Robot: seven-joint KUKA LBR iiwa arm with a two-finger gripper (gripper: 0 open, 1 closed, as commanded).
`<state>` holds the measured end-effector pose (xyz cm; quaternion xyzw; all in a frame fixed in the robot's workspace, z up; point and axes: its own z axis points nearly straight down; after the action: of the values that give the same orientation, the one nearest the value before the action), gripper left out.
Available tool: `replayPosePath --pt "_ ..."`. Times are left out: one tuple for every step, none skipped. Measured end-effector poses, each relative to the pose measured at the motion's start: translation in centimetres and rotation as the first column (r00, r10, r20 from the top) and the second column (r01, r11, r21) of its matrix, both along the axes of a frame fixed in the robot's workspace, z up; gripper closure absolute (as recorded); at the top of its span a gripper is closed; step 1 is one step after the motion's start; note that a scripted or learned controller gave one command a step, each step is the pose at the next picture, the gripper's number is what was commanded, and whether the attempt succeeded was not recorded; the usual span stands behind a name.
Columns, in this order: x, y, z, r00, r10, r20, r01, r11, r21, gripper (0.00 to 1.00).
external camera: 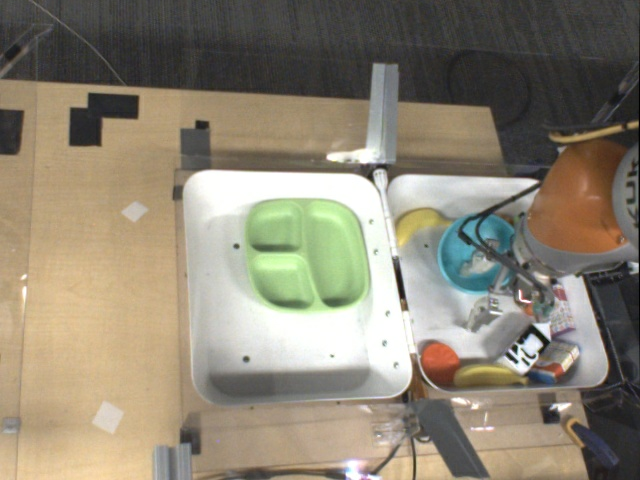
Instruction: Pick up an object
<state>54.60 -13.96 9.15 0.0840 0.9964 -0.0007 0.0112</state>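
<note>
**Operator:** Looking at my feed, I have the two-finger gripper low over the shallow white right-hand bin, under the arm's orange band. I cannot tell how the jaws stand; cables and metal parts blur together there, and I see nothing held between them.

**Spotter:** What is nearest to pick?

**Operator:** The round blue plastic bowl sits just beside the jaws, on the side towards the other bin, seemingly touching them. The black-and-white printed box lies near the jaws on the side towards the front wall. Past it, along that wall, lie the yellow banana-shaped toy and the round orange ball. The green divided plastic plate is well apart from the jaws, in the left bin.

**Spotter:** So how would you do it well?

**Operator:** My judgement: choose one target. The bowl's thin rim suits a pinch, with one jaw inside and one outside. I would centre over the rim, come straight down and close firmly, then lift slowly and watch whether it rises. The clutter is close, so a slanted descent risks nudging the box.
</note>
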Motion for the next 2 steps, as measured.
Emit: replayPosePath --pt "-1.1 4.6 0.0 0.998 -0.056 0.0 0.056 0.998 0.003 0.0" --pt "6.5 4.5 -0.1 0.981 -0.193 -0.005 0.193 0.981 0.005 0.0"
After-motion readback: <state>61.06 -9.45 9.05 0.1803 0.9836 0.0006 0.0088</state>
